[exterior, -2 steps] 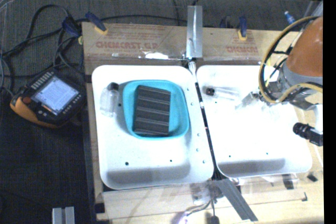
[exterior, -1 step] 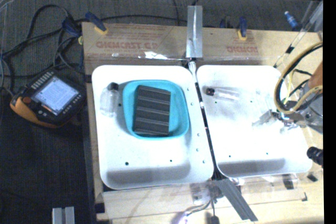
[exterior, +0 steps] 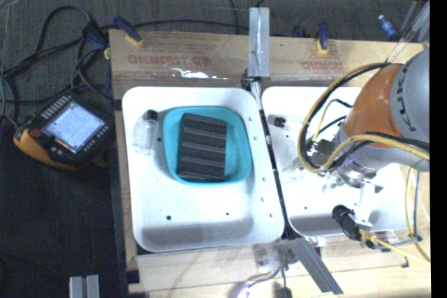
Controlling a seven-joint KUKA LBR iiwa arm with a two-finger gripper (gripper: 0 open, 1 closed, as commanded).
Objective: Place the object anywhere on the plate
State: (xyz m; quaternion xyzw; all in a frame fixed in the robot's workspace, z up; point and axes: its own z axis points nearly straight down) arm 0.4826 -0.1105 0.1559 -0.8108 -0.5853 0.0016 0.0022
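Left bin [exterior: 140, 220], centre: holds a blue plate [exterior: 239, 150] – set slightly toward the bin's 12 o'clock side.
Ribbed block [exterior: 202, 146]: dark, rectangular, lying flat on the plate; its long axis runs roughly 12 to 6 o'clock, and blue rim shows on all sides of it.
Clear bottle [exterior: 144, 130]: black cap, at the plate's 10 o'clock, just beside the plate rim, resting on the bin floor.
Right bin [exterior: 307, 216]: at the left bin's 3 o'clock, the two rims meeting.
Small black piece [exterior: 279, 122]: in the right bin near its 10 o'clock corner, well apart from the gripper.
Arm [exterior: 380, 108]: enters from 3 o'clock, orange band above the right bin.
Gripper [exterior: 340, 176]: over the middle of the right bin – opening state cannot be told, and nothing can be seen held in it.
Table [exterior: 174, 56]: pale board carrying both bins; a metal post [exterior: 258, 42] stands at 12 o'clock between them.
Control pendant [exterior: 70, 129]: on the floor at the table's 9 o'clock, screen lit.
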